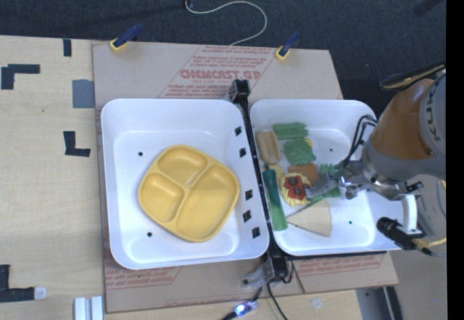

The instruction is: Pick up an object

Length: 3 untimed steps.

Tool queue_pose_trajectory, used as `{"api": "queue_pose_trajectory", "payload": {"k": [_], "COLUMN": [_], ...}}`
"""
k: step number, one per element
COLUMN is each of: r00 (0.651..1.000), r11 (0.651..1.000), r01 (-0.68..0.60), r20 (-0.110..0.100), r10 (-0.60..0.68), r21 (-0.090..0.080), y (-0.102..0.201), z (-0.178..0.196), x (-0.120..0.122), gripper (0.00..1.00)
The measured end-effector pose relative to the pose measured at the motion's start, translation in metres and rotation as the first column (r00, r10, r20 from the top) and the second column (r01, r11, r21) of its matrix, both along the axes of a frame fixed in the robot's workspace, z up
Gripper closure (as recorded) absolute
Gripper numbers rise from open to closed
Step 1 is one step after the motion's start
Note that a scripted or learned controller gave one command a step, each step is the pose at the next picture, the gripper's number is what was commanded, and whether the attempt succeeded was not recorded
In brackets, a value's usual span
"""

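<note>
Clearance: right bin crowded at left, open at right

Toy food pile [293, 173] blocks the right bin's [360, 112] left half; the yellow tray [188, 193] fills the left bin's [119, 166] centre, leaving edges passable.

Play-food heap [296, 173] in right bin [360, 239] (green, tan, red pieces), 1 pale wedge [313, 220] nearest.

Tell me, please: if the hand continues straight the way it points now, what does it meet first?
Probably the pizza slice, just beyond the hand, which points left into the pile of toy food in the right bin. Height is unclear from above.
</note>
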<state>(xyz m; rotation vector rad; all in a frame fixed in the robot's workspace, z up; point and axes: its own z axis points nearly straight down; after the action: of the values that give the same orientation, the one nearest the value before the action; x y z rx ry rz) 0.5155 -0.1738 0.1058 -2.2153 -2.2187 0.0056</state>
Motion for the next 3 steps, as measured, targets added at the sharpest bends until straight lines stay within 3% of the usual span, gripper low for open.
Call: {"api": "queue_pose_trajectory", "payload": {"k": [1, 2, 3], "r00": [1.000, 1.000, 1.000], "r11": [1.000, 1.000, 1.000], "r01": [0.001, 0.000, 0.000], "r20": [0.007, 0.008, 0.011], "r10": [-0.001, 0.000, 0.000], "r21": [-0.003, -0.002, -0.003], "y": [0.000, 0.000, 0.002], "z": [-0.020, -0.009, 0.054], "x": [0.001, 0.001, 0.004], "gripper": [0.00, 1.00, 1.00]}}
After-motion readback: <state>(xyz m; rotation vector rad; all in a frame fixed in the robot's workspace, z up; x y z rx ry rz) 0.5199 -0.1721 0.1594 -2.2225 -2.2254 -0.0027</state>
